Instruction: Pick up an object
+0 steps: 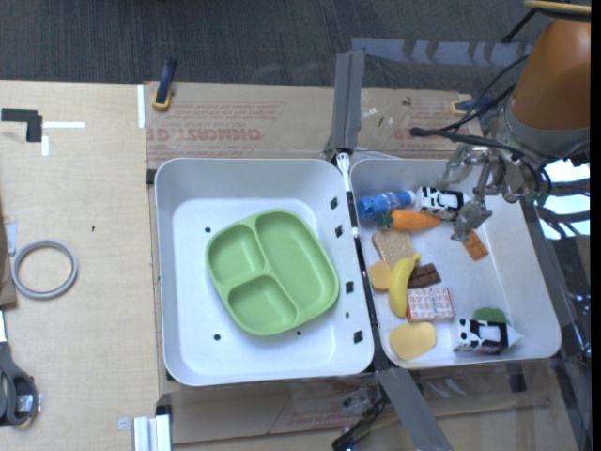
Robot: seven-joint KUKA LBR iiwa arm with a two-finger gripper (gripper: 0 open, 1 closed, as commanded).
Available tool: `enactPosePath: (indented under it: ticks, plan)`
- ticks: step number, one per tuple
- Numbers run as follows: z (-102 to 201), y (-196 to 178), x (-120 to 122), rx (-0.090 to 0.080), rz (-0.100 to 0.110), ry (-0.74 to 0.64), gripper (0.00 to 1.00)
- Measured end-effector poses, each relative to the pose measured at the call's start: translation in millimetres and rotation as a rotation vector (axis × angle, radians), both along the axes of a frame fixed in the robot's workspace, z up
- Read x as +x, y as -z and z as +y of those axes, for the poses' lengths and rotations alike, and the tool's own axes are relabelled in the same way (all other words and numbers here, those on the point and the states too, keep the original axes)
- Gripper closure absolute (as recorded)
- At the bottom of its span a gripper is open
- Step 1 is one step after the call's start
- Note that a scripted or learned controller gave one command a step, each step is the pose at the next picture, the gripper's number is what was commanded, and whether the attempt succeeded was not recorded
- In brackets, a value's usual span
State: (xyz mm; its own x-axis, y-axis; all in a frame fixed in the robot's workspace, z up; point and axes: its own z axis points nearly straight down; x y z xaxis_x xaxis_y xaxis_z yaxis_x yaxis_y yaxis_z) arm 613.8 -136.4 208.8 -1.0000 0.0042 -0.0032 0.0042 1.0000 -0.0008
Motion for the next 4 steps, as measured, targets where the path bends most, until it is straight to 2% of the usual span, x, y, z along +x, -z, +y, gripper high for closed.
enactPosePath:
  ticks: [1,2,3,4]
  plan:
    - [20.2,106.0,22.8,0.0,-0.001,0.404,0.0]
    - [41.8,115.9,-6.8,0.001,0.0,0.04,0.0]
    - [42.4,104.8,-4.9,0.0,-0.006,0.038,1.0]
    - [110.4,16.6,-91.3,0.001,0.0,-0.03,1.0]
